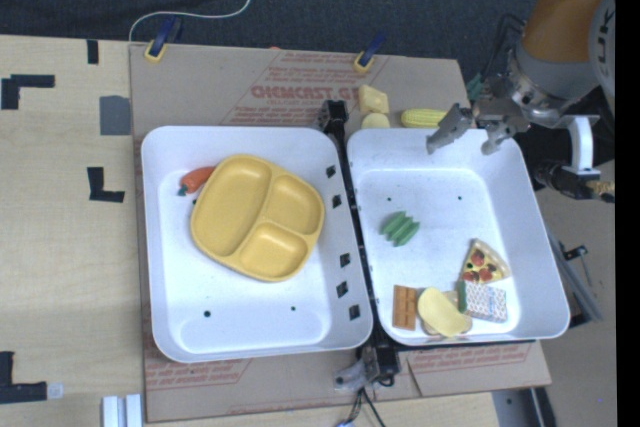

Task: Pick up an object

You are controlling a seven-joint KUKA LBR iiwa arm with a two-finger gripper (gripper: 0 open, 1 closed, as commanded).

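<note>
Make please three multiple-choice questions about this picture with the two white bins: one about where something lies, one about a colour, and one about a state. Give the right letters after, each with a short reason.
1. Where does the pizza slice lie?
A. On the yellow plate
B. In the right bin, near its lower right corner
C. On the cardboard behind the bins

2. What colour is the divided plate in the left bin?
A. Yellow
B. Blue
C. Red

3. How are the fingers of the gripper?
A. Closed on the corn
B. Closed on the green toy
C. Spread apart, with nothing between them

Answers:
1. B: the slice sits on the floor of the right bin, beside a patterned card.
2. A: the three-compartment plate is plain yellow.
3. C: the two fingers stand apart over the right bin's back edge; the corn lies on the cardboard and the green toy lies in the bin.
</note>
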